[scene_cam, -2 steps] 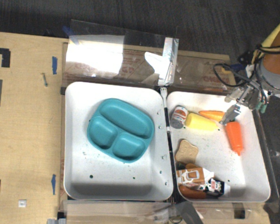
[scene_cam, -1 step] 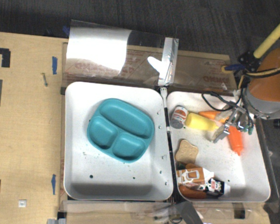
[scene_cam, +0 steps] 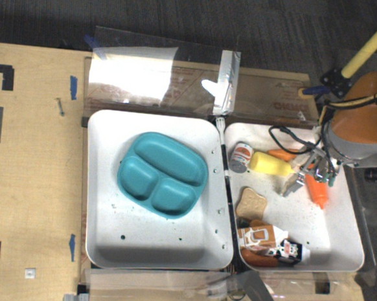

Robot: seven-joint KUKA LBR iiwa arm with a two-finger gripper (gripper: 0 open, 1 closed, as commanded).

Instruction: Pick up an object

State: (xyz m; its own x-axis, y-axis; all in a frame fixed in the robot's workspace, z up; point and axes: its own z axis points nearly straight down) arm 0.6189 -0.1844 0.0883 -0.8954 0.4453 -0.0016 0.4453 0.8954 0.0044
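Nearest the camera, in the right bin [scene_cam: 352,254], a brown packet with a white and red label [scene_cam: 262,240] is seen lying close against the front wall, with a small dark and white printed item [scene_cam: 290,251] touching its right end. Just behind the packet a slice of toast [scene_cam: 252,203], tan and rough-surfaced with a rounded top, is found lying flat near the divider between the bins. Bare white floor is left to the right of these items, reaching to the bin's right wall.

Further back, a small can [scene_cam: 240,157], metallic with a red band, is noted lying beside a smooth yellow block-shaped object [scene_cam: 269,163]; the two are nearly touching. An orange carrot-shaped piece [scene_cam: 317,190] is seen to the right, tapered toward the front.

The pincer [scene_cam: 294,183] is observed low over the right bin, between the yellow object and the carrot; nothing is seen clamped in it, and whether its fingers are apart or together cannot be told (cables and fittings crowd the wrist).

The left bin [scene_cam: 101,191] is occupied by a teal compartment tray [scene_cam: 163,173], smooth and rounded, three wells visible, with open floor around it.

Beyond both bins, a clear plastic sheet [scene_cam: 142,78] is seen on the tan tabletop [scene_cam: 25,166].
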